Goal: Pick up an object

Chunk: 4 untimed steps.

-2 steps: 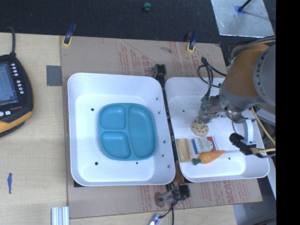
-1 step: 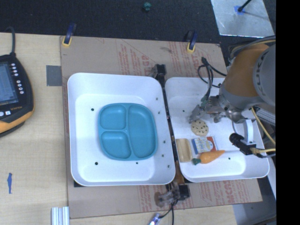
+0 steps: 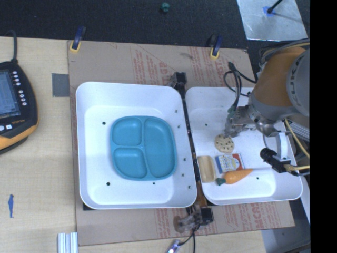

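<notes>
Jaws: not possible to tell whether spread or closed; blurred from this angle
gripper: low over the right bin, in its upper middle part, tip just above and to the right of the cookie; contact with it not discernible
arm: grey with an orange band, reaching in from the right across the right bin's upper right corner
cookie: round, pale with dark chips, flat on the right bin's floor, nearest of all the things to the gripper
packet: small, white, blue and red, lying flat just below the cookie
toy carrot: orange, green end to the left, lying along the packet's lower edge, touching or slightly overlapping it
tan block: pale, rectangular, just left of the packet, close to the right bin's left wall
left bin: white, shallow, side by side with the right bin
blue plate: three compartments, flat in the middle of the left bin, well apart from the gripper
cardboard sheet: brown, spread under both bins, held at its top edge by two clamps
teach pendant: black and orange, on the bench at the far left
</notes>
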Tool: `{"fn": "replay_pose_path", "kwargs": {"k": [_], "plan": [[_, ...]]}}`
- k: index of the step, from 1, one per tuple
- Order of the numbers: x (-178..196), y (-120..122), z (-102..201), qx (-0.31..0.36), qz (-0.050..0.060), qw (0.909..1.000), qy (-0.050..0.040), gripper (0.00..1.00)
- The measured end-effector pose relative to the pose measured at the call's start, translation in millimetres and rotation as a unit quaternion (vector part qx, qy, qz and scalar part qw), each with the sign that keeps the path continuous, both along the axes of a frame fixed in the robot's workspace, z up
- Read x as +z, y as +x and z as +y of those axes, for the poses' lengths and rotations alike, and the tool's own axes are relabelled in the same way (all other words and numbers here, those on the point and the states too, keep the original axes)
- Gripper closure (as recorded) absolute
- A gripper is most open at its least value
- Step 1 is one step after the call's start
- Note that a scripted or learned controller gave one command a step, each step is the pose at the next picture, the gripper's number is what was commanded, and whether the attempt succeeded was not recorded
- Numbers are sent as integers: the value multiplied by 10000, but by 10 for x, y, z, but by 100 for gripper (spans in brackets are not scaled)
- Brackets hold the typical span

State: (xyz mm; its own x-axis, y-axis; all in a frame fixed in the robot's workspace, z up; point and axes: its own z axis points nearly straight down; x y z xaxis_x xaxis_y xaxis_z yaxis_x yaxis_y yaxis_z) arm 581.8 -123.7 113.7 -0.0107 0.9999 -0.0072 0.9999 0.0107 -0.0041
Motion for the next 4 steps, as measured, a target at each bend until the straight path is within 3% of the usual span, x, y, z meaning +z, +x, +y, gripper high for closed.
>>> {"fn": "replay_pose_path", "kwargs": {"k": [1, 2, 3, 4], "plan": [[0, 0, 0, 2, 0, 10000, -2, 0], [-223, 112, 214, -22, 8, 10000, 31, 0], [-225, -414, 144, -24, 4, 10000, 31, 0], [-219, 31, 94, -39, -7, 10000, 37, 0]]}}
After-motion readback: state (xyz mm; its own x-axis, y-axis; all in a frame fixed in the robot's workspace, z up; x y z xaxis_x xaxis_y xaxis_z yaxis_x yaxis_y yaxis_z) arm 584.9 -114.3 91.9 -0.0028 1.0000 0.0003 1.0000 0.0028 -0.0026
